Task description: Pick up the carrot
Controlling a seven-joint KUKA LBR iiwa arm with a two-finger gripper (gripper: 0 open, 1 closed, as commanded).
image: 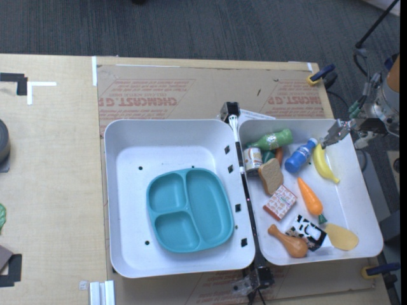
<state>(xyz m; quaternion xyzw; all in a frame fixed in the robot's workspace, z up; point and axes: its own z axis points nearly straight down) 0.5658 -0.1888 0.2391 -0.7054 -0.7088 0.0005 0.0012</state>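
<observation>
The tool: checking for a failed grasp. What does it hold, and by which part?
Nothing: the tool is above the banana, apart from the carrot.

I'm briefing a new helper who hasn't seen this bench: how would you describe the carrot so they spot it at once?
Look in the right bin, the one crowded with toy food, not the one with the teal tray. Toward its right side, just below the banana, lies the carrot. It is the only plain orange tapered piece, with a small green stub at its lower end; the chicken leg nearby is browner and knobbed.
</observation>
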